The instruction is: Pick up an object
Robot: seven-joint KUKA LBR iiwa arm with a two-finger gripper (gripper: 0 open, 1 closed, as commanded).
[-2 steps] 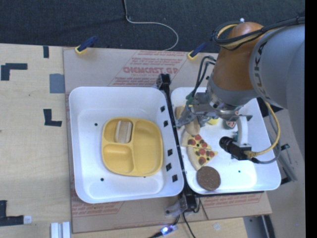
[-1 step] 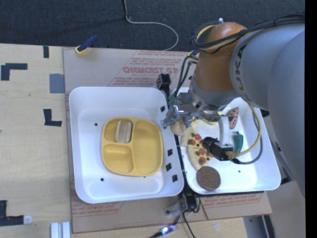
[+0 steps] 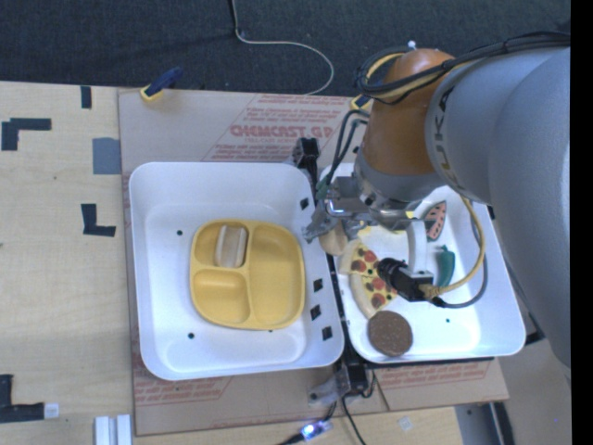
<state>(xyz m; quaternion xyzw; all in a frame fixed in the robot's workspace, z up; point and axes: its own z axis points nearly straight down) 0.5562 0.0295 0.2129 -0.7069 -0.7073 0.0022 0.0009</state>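
The gripper (image 3: 326,219) hangs low by the right bin's (image 3: 496,336) left wall, beside the pizza slice (image 3: 369,276) (I can't tell its state). A brown cookie (image 3: 390,333) lies near the front edge.

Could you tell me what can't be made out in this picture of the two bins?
- Gripper: its fingers are hidden under the wrist, camera view.
- Right bin: its upper part is covered by the arm.
- Pizza slice: partly hidden by black cabling.
- Item in the yellow tray: too blurred to identify.
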